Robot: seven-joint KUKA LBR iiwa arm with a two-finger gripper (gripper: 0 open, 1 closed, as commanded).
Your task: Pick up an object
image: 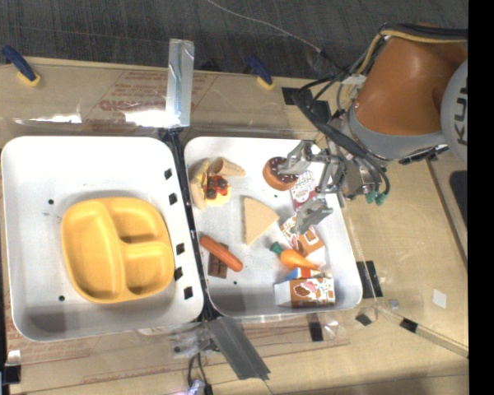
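Observation:
My gripper (305, 185) hangs over the right side of the right bin (342, 220), and it is open. One finger (295, 156) stands beside a chocolate donut (274, 173); the other finger (314, 213) is above a small orange-and-white box (308, 239). Between the two lies a small red-and-white packet (303, 189), with both fingers apart from it. Also in this bin are a tan wedge of toast (258, 218), a pastry with berries (212, 183), a sausage (221, 253), a carrot (298, 259) and a printed carton (305, 290).
The left bin (16, 188) holds a yellow divided plate (119, 245). A black divider (181, 212) runs between the bins. The arm's orange band (403, 81) and its cables (346, 151) hang over the right bin's far right corner.

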